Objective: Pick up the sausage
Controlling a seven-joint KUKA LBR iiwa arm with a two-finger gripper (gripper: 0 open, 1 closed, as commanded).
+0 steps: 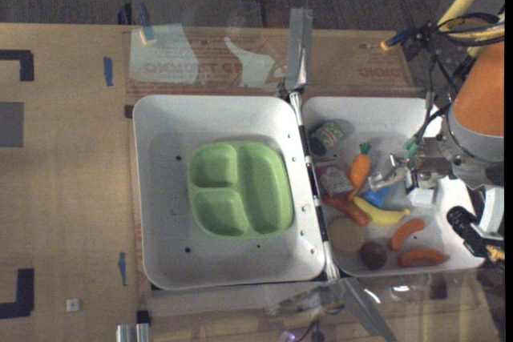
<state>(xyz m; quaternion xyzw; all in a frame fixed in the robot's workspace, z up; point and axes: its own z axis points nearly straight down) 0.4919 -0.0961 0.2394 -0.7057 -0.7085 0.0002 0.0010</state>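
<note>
Orange-banded arm (pixel 481 96) looms closest, over two white bins.
Left bin (pixel 160 132) holds a green tray (pixel 239 188); right bin (pixel 433 112) is crowded. Its gripper (pixel 393 175) hovers above the banana (pixel 383 212) and carrot (pixel 360 169); I cannot tell its spread. Likely the sausage (pixel 407 233) lies nearer the front, beside a second reddish piece (pixel 422 257). Risk: a descent here grabs neighbours instead.

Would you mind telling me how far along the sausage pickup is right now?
Nothing looks done yet: the sausage lies on the floor of the right bin, near its front edge. In hand, the gripper hovers farther back, above the banana and carrot. Left: move over the sausage, grasp it and lift it.
</note>
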